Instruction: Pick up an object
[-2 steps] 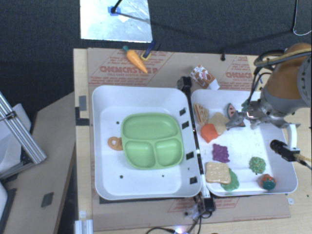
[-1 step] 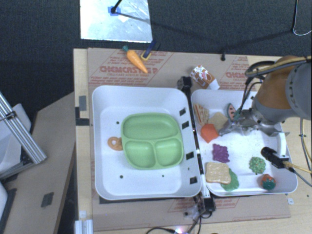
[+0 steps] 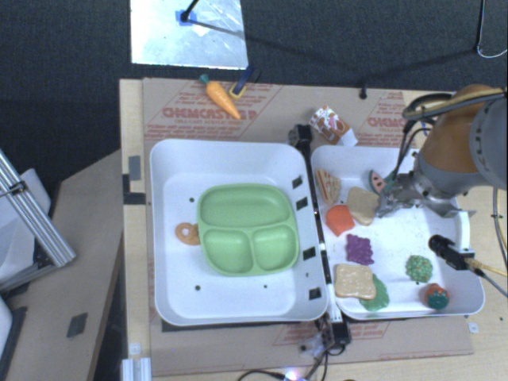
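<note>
Sandwich toy sits nearest; gripper reaching in from 3 o'clock over the right bin, fingers too blurry to call.

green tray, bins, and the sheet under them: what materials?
Green tray: looks like moulded plastic, matte to satin, with smooth rounded compartment walls and uniform colour.
Bins: probably thin formed plastic, white with a slight sheen, rounded corners and a rolled rim.
Sheet: corrugated cardboard by the look, dull tan with red printed lettering.
</note>
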